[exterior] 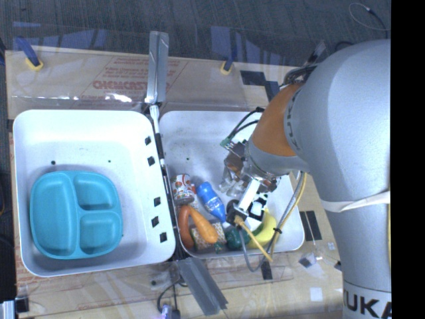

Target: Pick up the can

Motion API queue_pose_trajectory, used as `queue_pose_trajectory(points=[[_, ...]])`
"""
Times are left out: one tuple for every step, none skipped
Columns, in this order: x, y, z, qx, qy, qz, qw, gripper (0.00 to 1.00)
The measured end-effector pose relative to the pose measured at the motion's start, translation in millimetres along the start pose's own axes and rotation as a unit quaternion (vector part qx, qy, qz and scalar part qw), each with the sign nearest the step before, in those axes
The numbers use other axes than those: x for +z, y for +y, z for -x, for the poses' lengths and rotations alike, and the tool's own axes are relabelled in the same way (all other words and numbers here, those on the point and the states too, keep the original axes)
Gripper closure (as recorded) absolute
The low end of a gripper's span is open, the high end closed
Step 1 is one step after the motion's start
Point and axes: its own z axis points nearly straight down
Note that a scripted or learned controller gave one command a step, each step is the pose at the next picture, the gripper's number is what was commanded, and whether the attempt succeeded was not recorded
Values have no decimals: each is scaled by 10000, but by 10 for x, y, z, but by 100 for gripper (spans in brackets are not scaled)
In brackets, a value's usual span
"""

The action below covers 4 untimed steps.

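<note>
In the camera view the can (183, 190) sits in the right bin (199, 128), close to that bin's left wall and at the far edge of a huddle of things in its near-left corner; the gripper (234, 178) hangs over the same bin to the can's right, near it but apart from it; the wrist hides the gripper's working end, so I cannot tell how wide it stands or whether it has hold of anything; nothing of the can shows within it.

The can is small and round-sided, with a red and white label and a dull metal end; whether it stands or lies I cannot tell; the bins are smooth, shallow, white, with rounded corners.

A blue bottle (211, 201) lies slantwise just right of the can, between it and the gripper; an orange, carrot-shaped thing (201, 223) lies just nearer than the can, touching or almost touching it; a dark green thing (236, 238) and a yellow banana (265, 230) lie further right along the near wall; the grey arm (345, 125) overhangs the bin's right half.

The left bin (80, 128) holds a glossy turquoise plate (76, 212) with three compartments, well apart from the can.
</note>
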Motion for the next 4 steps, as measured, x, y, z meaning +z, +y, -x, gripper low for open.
queue_pose_trajectory(points=[[-1762,-469,-28,-371,7,16,9993,100],[-1069,-961,-615,-1184,-6,0,9930,100],[-894,-554,-707,-1740,-4,11,9848,100],[-895,-553,-707,-1739,-3,12,9848,0]])
